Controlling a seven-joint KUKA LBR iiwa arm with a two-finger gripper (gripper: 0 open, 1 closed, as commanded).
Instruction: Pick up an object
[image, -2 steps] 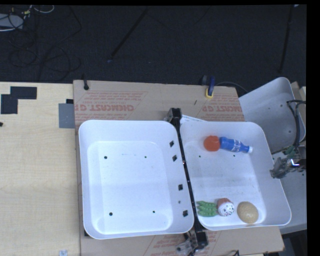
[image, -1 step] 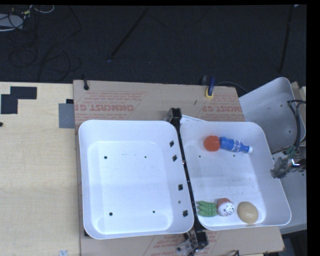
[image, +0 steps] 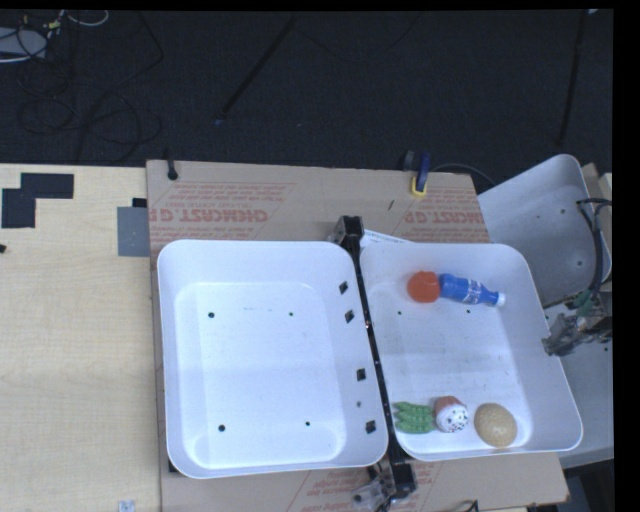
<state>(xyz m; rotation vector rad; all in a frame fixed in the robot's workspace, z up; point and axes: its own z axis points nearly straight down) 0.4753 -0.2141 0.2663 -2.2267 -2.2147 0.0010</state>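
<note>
The right bin (image: 520, 350) holds several small objects. An orange ball (image: 423, 287) lies near its far side, touching the cap end of a blue bottle (image: 468, 291) that lies on its side. Along the near wall a green soft item (image: 413, 417), a white ball with red dots (image: 451, 414) and a tan egg-shaped object (image: 495, 424) sit in a row. The green item and the dotted ball touch.
The left bin (image: 170, 350) stands beside the right one, joined by a black divider strip (image: 362, 330). Both rest on a cardboard sheet (image: 250, 205). A pale grey panel (image: 540, 215) and a small dark part with cables (image: 575, 332) sit past the right bin's right wall.
</note>
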